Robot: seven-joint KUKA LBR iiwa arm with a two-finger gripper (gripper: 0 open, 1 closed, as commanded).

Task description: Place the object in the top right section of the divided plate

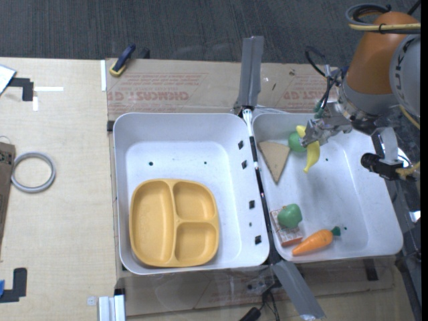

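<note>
A yellow divided plate (175, 222) lies in the left bin (134, 139), at its front left. My gripper (316, 134) hangs over the back of the right bin (374, 226). Its tip is right on the upper end of a yellow toy banana (311, 156), which points down toward the bin floor. Whether the banana is gripped or only touched is hidden by the gripper body. A small green toy (296, 140) sits just left of the banana's top.
In the right bin a tan wedge (275, 158) lies by the left wall. A green pepper (289, 215) on a small block (289, 236) and an orange carrot (313, 241) lie at the front. A grey tape ring (30, 172) is on the bench at left.
</note>
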